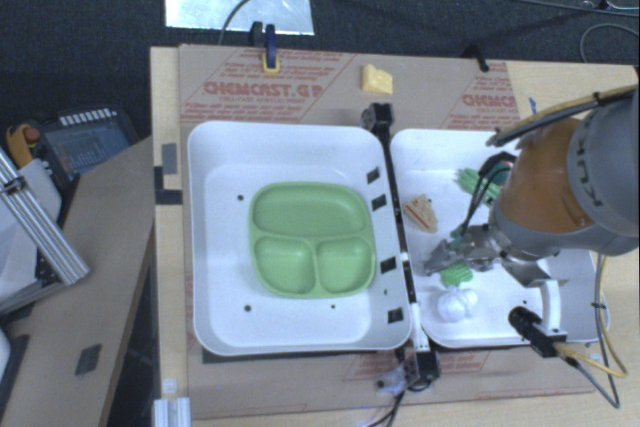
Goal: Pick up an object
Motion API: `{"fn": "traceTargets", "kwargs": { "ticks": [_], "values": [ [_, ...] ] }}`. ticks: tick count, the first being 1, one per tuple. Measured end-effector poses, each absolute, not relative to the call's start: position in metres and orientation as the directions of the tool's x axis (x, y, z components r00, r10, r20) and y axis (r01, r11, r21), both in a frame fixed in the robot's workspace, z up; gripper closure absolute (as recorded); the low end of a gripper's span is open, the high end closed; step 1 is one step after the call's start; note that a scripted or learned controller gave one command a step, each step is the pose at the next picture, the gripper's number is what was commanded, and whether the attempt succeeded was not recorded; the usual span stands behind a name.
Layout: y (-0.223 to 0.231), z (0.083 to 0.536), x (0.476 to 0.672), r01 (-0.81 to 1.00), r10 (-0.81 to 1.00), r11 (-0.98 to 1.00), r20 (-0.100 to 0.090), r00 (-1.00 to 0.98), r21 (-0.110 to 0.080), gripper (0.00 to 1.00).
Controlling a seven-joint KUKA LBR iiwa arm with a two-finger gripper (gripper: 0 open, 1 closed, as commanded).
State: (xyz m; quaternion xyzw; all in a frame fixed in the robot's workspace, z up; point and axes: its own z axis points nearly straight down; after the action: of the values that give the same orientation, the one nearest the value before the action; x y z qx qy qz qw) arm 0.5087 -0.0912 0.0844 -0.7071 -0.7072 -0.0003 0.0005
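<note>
We see a bench [330, 75] lined with printed cardboard, dark floor beyond. The left bin [210, 165] holds a green divided tray [308, 238]. In the right bin [430, 155], the gripper [448, 258] hangs over a green object [456, 275]; whether it grips, we cannot tell. A white ball [453, 305] lies at 6 o'clock, a tan wedge [421, 212] at 11.

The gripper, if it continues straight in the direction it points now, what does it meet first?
The gripper points down and toward the view's left inside the right bin. Probably it meets first the small green object directly under its tip, with the white object just beyond. Height above them is unclear from this view.
</note>
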Motion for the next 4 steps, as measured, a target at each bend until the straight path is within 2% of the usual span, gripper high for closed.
{"fn": "traceTargets", "kwargs": {
  "ticks": [1, 2, 3, 4],
  "values": [
    [-0.091, 0.096, 0.510, 1.000, 1.000, 0.001, 0.000, -0.001, 0.004, 1.00],
    [-0.085, 0.154, 0.506, 1.000, 1.000, 0.004, -0.001, -0.004, 0.006, 1.00],
    [-0.094, 0.212, 0.513, 1.000, 1.000, 0.004, -0.002, -0.004, 0.008, 1.00],
    [-0.102, 0.268, 0.508, 1.000, 1.000, 0.004, -0.002, -0.004, 0.008, 1.00]
  ]
}}
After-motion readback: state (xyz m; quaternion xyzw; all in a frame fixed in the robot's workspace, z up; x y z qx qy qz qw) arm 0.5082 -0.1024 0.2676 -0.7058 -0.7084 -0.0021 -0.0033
